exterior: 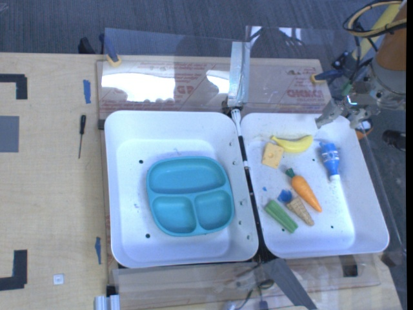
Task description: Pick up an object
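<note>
The right bin (361,234) holds several toys. A yellow banana (293,143) and a yellow cheese wedge (272,155) lie near its back. A blue bottle (330,159) lies to their right. In the middle is an orange carrot (304,191), with a small blue block (285,196), a green stick (280,215) and a tan cone (300,210) in front of it. My gripper (343,119) hangs over the bin's back right corner, above and behind the blue bottle. It is open, with nothing between its fingers.
The left bin (122,141) holds a blue divided plate (190,194). A metal divider post (237,76) and a clear panel stand behind the bins. Yellow cables (371,15) loop at the arm's upper right. Wooden benchtop (45,192) lies to the left.
</note>
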Available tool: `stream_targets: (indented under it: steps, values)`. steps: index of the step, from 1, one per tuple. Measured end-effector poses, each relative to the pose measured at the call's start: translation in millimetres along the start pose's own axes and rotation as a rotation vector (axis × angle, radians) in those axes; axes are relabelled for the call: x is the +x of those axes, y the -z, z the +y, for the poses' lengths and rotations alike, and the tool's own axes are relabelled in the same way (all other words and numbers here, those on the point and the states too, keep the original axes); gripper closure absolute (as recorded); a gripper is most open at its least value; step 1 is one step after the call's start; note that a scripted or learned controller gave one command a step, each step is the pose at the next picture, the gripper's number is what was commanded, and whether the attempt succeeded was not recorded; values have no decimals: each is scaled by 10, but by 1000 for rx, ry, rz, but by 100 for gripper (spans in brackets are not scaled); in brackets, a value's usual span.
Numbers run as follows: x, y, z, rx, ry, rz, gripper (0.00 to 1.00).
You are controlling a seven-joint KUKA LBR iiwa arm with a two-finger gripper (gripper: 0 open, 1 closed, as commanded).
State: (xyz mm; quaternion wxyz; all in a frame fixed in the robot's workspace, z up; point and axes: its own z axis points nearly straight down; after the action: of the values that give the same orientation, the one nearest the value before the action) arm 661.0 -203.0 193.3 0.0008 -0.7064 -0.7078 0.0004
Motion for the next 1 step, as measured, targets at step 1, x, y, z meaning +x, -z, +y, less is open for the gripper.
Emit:
stream_targets:
  steps: [1]
  values:
    - [338,-806,-534,-11,-46,1,0]
